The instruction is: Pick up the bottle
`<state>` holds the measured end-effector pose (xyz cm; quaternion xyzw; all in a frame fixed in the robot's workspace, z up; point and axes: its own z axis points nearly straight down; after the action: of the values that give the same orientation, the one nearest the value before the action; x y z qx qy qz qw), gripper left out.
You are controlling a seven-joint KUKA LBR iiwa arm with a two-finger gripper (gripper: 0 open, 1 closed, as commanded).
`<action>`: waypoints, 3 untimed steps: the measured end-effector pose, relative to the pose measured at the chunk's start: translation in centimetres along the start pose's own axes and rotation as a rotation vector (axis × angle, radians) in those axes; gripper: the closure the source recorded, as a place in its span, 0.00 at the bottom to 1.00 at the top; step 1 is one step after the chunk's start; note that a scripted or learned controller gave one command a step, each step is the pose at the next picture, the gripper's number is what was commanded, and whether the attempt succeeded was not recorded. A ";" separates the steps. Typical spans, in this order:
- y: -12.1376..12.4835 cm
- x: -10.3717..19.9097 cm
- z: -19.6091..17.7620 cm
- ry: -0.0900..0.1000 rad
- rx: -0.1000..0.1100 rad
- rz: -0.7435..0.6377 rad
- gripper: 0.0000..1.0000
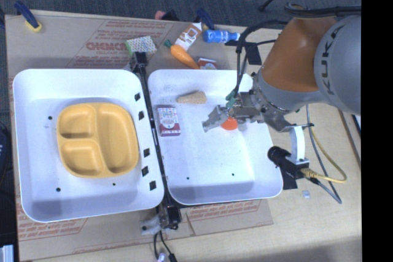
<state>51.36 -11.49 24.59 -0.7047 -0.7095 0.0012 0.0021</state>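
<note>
Bottle: most likely the blue-capped bottle lying on its side on the worktop behind the right bin, outside both bins and well apart from the arm.
Gripper: the gripper hangs low over the right bin, just beside a small orange thing I cannot identify.
Jaws: too blurred and foreshortened to judge; I cannot tell whether they are released or clenched, and nothing is plainly between them.
Risk, wrong thing: the arm is over the bin, not the bottle, so a close here would likely take the orange thing or nothing.
Risk, slip: lying on its side, the bottle could roll away if pinched off-centre.
Risk, crowding: a carrot and a white-and-orange packet lie close to the bottle and could be nudged or grabbed instead.
In the way: the bin's back wall stands between gripper and bottle.
Others: a tan cone and a red packet in the right bin; a yellow divided plate in the left bin.
</note>
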 end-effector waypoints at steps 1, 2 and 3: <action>0.0 0.0 -1.0 0.000 0.002 -0.005 1.00; -3.8 -1.4 11.3 0.001 0.003 0.053 1.00; -3.7 -3.9 4.4 -0.001 -0.003 0.331 1.00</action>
<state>47.64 -15.45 20.18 -0.8121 -0.5835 0.0008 0.0007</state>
